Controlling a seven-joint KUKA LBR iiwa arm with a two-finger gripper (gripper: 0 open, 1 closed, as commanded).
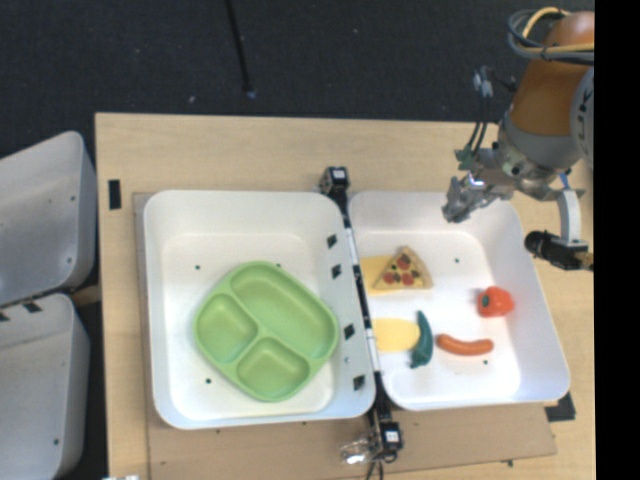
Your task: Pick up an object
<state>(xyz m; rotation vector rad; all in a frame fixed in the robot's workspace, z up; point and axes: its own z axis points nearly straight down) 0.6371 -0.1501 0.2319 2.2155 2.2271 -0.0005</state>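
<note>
L to R: green tray (265,330) in left bin (160,218); pizza slice (402,270), banana (392,335), tomato (495,302) in right bin (540,358). My jaws (462,206) hover at its far rim, nothing picked yet; open/shut state: can't tell

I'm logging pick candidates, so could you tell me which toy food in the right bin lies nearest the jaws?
The pizza slice: it lies closest below the gripper, while the tomato, sausage, green pepper sit farther.

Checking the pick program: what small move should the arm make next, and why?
Probably shift the gripper toward the pizza slice and lower it. It hovers over the right bin's far rim, above no item, and the slice is the nearest toy, lying flat and apart from the others.
</note>
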